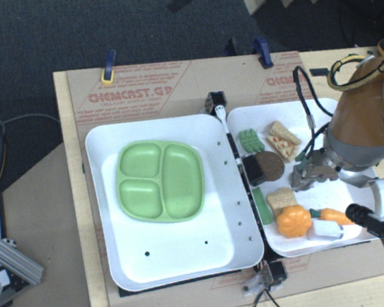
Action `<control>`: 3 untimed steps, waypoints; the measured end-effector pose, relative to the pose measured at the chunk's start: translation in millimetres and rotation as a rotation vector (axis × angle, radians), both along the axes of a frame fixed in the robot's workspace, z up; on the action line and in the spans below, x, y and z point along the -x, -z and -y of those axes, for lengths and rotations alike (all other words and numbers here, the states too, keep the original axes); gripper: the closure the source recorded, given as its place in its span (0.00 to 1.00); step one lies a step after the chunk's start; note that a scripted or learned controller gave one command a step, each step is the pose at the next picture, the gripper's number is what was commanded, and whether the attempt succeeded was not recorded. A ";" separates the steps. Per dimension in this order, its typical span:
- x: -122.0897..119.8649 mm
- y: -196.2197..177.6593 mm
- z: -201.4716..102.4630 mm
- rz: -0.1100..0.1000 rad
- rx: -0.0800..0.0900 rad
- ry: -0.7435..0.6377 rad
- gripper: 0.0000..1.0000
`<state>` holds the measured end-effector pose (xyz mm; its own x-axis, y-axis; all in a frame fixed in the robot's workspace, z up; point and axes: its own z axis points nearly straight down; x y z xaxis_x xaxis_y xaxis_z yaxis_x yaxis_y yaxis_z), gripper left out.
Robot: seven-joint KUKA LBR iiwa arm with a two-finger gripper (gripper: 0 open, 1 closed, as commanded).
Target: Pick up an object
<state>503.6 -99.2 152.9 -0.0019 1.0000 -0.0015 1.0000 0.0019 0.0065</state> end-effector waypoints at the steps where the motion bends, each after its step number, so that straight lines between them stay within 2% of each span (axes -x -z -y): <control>1: 2.0 -56.6 9.7 0.000 0.001 0.002 1.00; 2: 1.0 -73.1 9.8 -0.002 0.000 0.001 1.00; 3: -24.8 -79.9 -42.4 -0.002 -0.002 -0.004 1.00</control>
<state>528.3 -56.9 232.8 -0.0057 1.0000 0.0001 1.0000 0.0057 0.0042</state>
